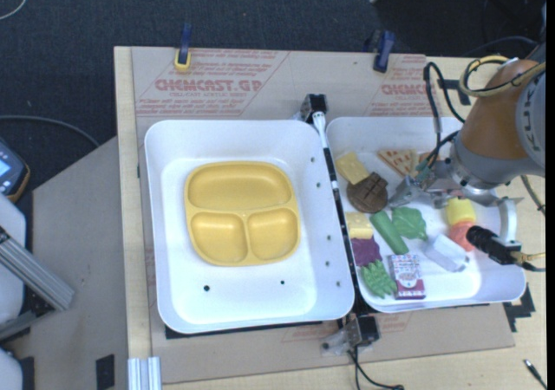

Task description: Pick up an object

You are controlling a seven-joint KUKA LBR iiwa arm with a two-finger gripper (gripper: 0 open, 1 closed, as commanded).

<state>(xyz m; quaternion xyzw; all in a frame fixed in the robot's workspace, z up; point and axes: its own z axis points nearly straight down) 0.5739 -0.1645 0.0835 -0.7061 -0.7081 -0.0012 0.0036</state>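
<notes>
Likely light, stiff plastic: brown cookie (368,192) in right bin (499,291), grip across its edges; gripper (418,182) just beside it, can't tell its state.

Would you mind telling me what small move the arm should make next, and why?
Probably a short descent toward the green leaf-shaped toy. The hand sits low in the right white bin, just above that toy and beside the brown chocolate-like piece, and nothing shows between its fingers.
</notes>
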